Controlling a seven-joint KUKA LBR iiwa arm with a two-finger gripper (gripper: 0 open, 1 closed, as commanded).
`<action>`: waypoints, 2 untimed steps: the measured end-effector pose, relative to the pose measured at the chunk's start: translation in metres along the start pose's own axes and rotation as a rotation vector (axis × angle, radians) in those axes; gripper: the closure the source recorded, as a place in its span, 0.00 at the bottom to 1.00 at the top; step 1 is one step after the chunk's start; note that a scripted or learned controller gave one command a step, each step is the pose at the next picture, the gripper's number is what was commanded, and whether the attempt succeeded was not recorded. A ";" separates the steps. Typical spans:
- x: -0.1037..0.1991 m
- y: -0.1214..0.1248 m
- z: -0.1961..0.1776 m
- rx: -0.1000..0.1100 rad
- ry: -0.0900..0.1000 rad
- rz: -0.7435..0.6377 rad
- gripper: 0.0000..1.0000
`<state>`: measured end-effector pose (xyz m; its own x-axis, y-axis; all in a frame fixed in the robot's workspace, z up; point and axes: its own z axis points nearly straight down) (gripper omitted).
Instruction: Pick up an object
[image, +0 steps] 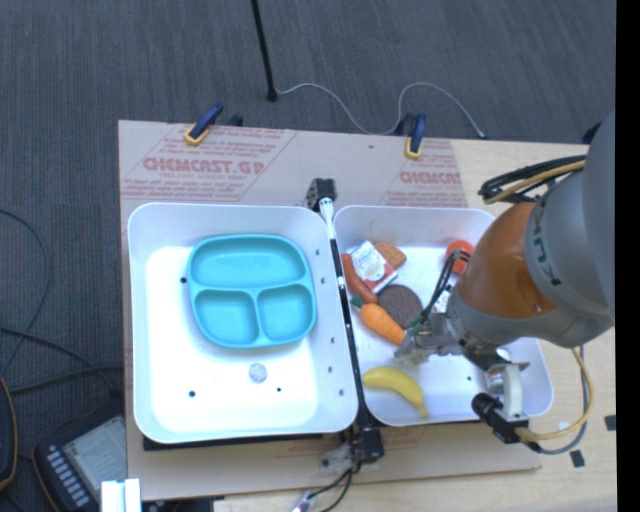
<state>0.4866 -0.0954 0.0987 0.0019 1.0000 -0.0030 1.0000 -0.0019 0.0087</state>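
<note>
**Gripper low in the right bin, grasp not confirmed**

We use the carrot (381, 320) as our landmark. The gripper (420, 342) sits just right of it and a touch toward the camera, down inside the right bin (535, 395). We can't tell how wide its jaws stand or whether anything is between them; the wrist and the orange band hide too much. We treat it as holding nothing until we see otherwise.

Candidates around the carrot:
- brown disc (399, 299), touching it on the far side
- packet (371, 260), further back, resting against a bun-like piece
- banana (397, 387), nearer the camera, apart from the rest
- a red item (459, 249), back and to the right, partly hidden by the arm

How we do this step well, in our judgement:
- Pick one target. The carrot is closest, but it is tapered, round and crowded by the disc.
- Close across its thick end, jaws square to its long axis.
- The banana is the cleaner option: free space on all sides.
- Lift straight up and slowly, then check for the object between the jaws before calling it a pick.

The tray (250, 290) lies well left of the carrot, in the other bin, so it plays no part.
</note>
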 end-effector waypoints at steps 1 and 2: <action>0.000 0.000 0.000 0.000 0.000 0.000 0.00; -0.001 -0.002 0.011 0.005 0.001 -0.002 0.00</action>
<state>0.4850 -0.0961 0.0873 0.0003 1.0000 -0.0016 1.0000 -0.0003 0.0038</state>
